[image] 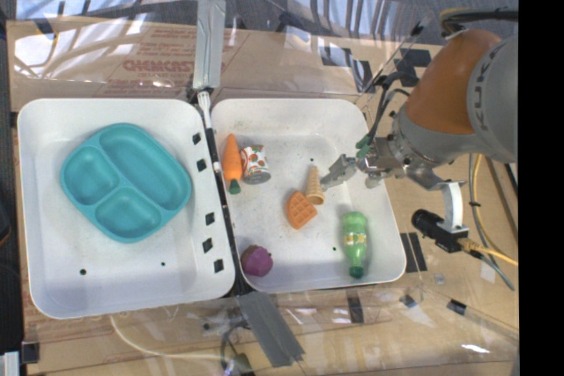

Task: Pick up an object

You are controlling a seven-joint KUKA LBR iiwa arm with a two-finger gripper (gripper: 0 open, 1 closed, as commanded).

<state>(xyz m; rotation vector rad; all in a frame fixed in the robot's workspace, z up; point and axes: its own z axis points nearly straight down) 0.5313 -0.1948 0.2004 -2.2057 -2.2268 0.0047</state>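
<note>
In the right bin [264,112], the widest bare floor lies at twelve o'clock, along the far wall. The carrot [232,159] and the small can [255,164] crowd the nine o'clock wall, touching each other. The ice-cream cone [314,184] and the waffle [300,210] block the centre, just beside one another. The green bottle [354,242] closes the five o'clock corner, the purple fruit [256,260] the seven o'clock corner; bare floor runs between them. In the left bin [35,216], the teal divided plate [125,180] takes the middle, leaving a bare strip at six o'clock.
</note>
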